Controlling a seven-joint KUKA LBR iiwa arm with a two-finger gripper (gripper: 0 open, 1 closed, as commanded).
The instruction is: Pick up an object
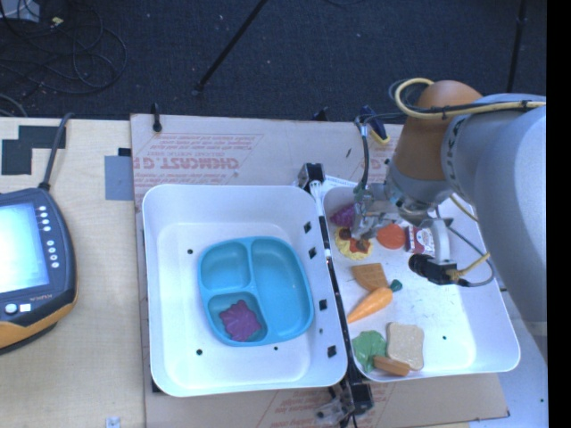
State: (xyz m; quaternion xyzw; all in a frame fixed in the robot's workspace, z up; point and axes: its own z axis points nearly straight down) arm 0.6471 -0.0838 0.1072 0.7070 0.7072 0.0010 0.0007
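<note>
Camera view, from above at a slant: down in the right bin (482,346), near its upper left corner, the gripper (360,232), hanging from the grey arm (500,159) that reaches in from the right. Directly under and touching the tool tip, a small heap of toy food (353,244) in yellow and red, with a purple piece (343,214) just beside it toward the bin's back wall. Just to the right of the tip, a round red-orange piece (390,235). Further toward the near edge, well apart from the tool: a brown wedge (369,275), then a carrot (371,304) lying on a diagonal, leafy end up and to the right, then a green piece (367,343) and a slice of bread (405,344). Nearest candidate for the pick, by this judgement: the yellow and red heap, straight below. Whether anything is caught in the tool: cannot be told from here, the tip lost against the clutter. In the left bin (169,239), a blue divided tray (268,283) with a purple toy (238,319) in its front compartment, far from the arm.
</note>
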